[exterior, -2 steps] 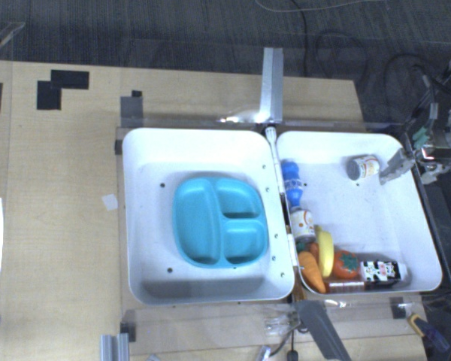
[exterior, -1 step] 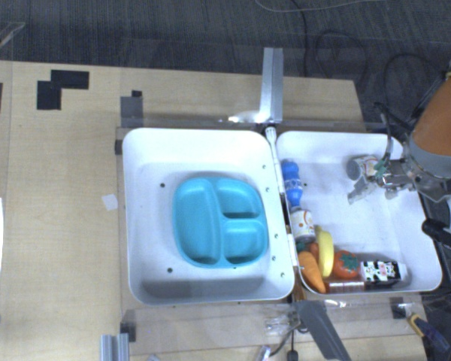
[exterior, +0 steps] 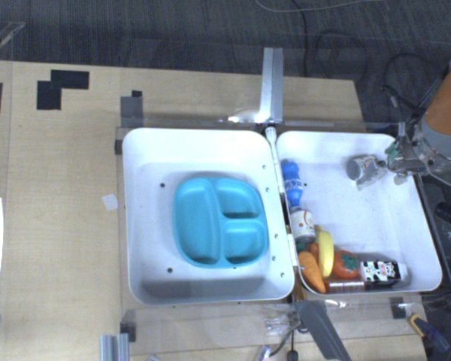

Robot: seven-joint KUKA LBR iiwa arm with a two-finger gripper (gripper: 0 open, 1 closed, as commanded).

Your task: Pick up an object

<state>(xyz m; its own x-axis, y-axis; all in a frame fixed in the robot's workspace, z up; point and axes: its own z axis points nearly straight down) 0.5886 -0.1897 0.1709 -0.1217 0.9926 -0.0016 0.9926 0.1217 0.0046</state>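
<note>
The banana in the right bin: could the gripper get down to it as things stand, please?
Probably yes. The banana lies uncovered on top of the pile, and the gripper hovers over bare bin floor nearby; the carrot and neighbours crowd its sides, though.

— What enters at the right edge of the frame?
— The KUKA arm [exterior: 445,107]: an orange band above a grey wrist, dark cables looping beside it.
— And its tip?
— A silvery metal gripper [exterior: 358,170], mid-right, on a dark bracket.
</note>
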